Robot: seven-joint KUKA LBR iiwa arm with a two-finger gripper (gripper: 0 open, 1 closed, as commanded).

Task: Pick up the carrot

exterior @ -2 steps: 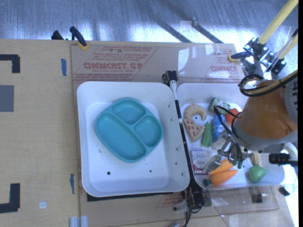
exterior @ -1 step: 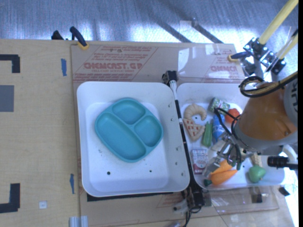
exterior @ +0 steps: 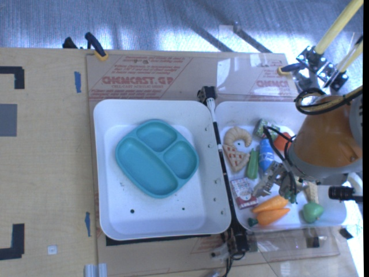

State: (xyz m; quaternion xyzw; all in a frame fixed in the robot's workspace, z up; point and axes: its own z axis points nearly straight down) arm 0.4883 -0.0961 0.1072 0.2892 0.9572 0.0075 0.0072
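Camera view: we see the orange plastic carrot [exterior: 271, 208] lying at the right white bin's [exterior: 337, 219] front edge, just below the metal two-finger gripper [exterior: 275, 180], fingers released, grasping nothing.

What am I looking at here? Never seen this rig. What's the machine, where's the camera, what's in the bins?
One fixed camera looks down at a slant on a bench with two shallow white bins. The grey robot arm with an orange band reaches in from the right, and its two-finger gripper hangs low over the right white bin. Whether it holds anything cannot be told from here. The left white bin holds a teal plastic divided plate. The right one holds toy food: an orange plastic carrot just below the gripper, a tan croissant, a waffle piece, a green pear and a blue bottle.
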